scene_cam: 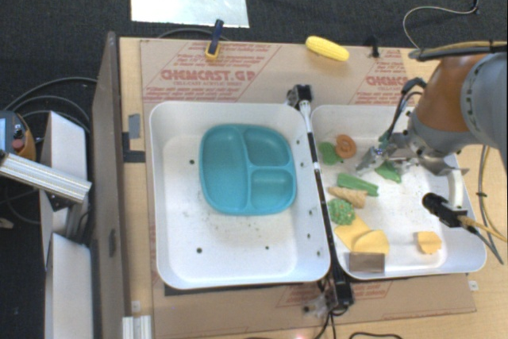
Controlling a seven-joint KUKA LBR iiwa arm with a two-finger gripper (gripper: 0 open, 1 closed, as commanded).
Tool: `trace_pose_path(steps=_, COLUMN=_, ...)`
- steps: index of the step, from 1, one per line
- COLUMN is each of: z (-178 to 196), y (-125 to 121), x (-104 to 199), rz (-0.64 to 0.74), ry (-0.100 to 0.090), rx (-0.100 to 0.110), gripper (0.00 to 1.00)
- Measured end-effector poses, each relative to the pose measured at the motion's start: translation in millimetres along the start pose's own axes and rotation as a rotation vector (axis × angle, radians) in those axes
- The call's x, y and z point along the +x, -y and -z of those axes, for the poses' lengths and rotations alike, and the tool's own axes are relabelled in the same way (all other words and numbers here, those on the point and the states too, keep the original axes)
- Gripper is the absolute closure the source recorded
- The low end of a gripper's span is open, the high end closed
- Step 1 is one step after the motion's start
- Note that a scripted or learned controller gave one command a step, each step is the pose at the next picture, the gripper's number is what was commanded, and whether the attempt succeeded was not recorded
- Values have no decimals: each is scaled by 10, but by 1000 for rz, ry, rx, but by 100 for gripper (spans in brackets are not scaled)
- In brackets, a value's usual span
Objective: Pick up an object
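My gripper (384, 161) is low in the right bin (468, 256), near its upper middle, right over a green toy piece (390, 172). The grey wrist and orange band (441, 95) rise behind it to the right. Around it lie toy foods: an orange round slice (345, 145), a green leafy piece (329, 154), a green pea pod (358, 185), a pale corn cob (347, 197), a broccoli floret (341, 211), a yellow cheese wedge (361, 238), a small yellow chunk (429, 242) and a tan block (367, 263).
The left bin (178, 250) holds a teal divided plate (247, 169). A black rail (313, 155) runs between the bins. A yellow toy (327, 48) lies on the cardboard behind them. A black cable fitting (439, 207) hangs over the right bin's right side.
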State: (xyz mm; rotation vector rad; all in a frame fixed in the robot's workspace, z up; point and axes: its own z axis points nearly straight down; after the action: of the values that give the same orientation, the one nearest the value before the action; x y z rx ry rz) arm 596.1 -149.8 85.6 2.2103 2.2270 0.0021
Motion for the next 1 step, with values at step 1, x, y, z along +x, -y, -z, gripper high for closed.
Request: trace_pose_path(steps=1, z=0, y=-247, x=-420, rz=-7, ry=1, rx=-2, gripper=0)
